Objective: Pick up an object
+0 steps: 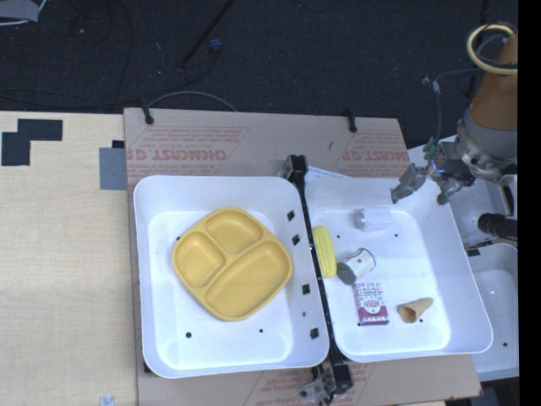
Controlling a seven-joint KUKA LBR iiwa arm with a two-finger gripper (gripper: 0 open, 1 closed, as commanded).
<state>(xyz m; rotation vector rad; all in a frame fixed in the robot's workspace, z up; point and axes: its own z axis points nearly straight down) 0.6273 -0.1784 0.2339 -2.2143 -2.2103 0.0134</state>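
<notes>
The gripper [428, 184] is open and holds nothing; bring it straight down over the little cup [358, 265], then close slowly

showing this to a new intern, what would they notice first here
Likely the yellow divided plate, big and bright in the middle of the left bin. Next, the grey arm's gripper hovering over the right bin's far right corner, above small items: a corn cob, a small cup, and an ice cream cone.
</notes>
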